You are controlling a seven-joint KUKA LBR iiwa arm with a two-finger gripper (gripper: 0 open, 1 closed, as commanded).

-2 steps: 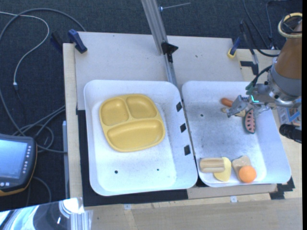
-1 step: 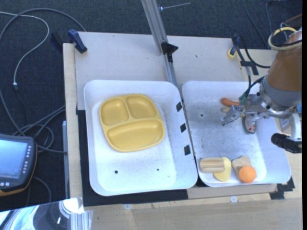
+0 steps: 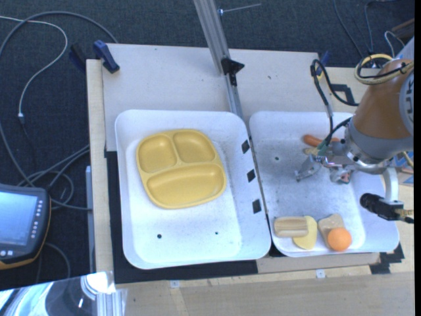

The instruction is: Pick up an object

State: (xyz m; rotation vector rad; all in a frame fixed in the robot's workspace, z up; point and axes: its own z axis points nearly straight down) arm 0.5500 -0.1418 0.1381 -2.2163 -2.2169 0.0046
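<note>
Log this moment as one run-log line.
arm: over right bin | hand: low in bin, nothing seen in it | carrot: beside hand | ball, three food blocks: front edge | tray: left bin

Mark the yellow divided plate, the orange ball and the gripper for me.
yellow divided plate (image 3: 181,168): camera view, centre ridge.
orange ball (image 3: 339,239): camera view, top surface.
gripper (image 3: 308,170): camera view, between fingertips.

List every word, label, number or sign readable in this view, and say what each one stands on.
None can be read.
The screen of the handheld pendant glows blue, its contents too blurred to read.
The black marks on the wall between the bins are plain patches, not characters.
The yellow divided plate bears no print.
</note>
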